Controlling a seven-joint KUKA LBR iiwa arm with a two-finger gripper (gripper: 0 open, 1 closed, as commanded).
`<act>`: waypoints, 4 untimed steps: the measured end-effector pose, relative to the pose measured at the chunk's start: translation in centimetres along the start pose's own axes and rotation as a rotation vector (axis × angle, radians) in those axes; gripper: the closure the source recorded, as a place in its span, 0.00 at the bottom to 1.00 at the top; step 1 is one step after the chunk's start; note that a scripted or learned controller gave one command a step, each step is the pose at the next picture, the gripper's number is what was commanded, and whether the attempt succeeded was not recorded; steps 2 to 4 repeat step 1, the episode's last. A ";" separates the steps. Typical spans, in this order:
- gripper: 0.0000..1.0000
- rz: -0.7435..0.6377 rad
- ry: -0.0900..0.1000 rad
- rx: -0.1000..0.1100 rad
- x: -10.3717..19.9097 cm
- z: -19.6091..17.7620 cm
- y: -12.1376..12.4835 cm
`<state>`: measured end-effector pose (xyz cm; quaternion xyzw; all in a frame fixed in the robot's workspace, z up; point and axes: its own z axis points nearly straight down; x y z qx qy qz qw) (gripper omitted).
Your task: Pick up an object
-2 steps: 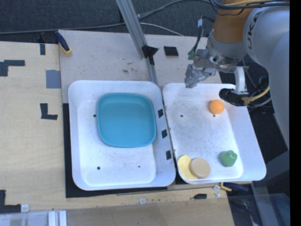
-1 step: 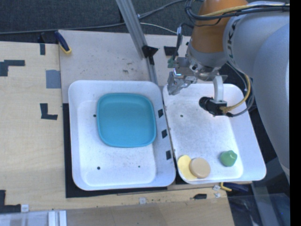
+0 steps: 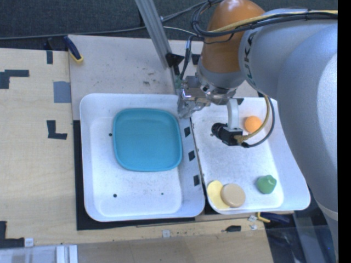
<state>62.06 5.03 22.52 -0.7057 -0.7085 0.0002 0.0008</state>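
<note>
My gripper (image 3: 186,106) hangs below the orange-banded wrist, over the far end of the wall between the two bins. A square blue plate (image 3: 147,139) lies in the left bin (image 3: 93,163), just left of the gripper. In the right bin (image 3: 285,174) an orange ball (image 3: 252,124) rests to the gripper's right, partly behind a cable. At that bin's near edge lie a green piece (image 3: 266,184) and a tan round piece (image 3: 233,195), the tan one resting on a yellow one (image 3: 214,190). I see nothing held in the gripper.
A black fitting (image 3: 226,133) on a cable hangs from the wrist over the right bin. A slanted metal rod (image 3: 155,26) rises behind the bins. The grey arm covers the right bin's far right side. A yellow-tipped tool (image 3: 74,50) lies at the bench's far left.
</note>
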 end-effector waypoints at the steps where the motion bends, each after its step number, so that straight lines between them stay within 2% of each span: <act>1: 1.00 0.000 0.000 -0.002 4.7 -1.1 -1.6; 4: 1.00 0.000 0.000 -0.002 4.7 -1.1 -1.6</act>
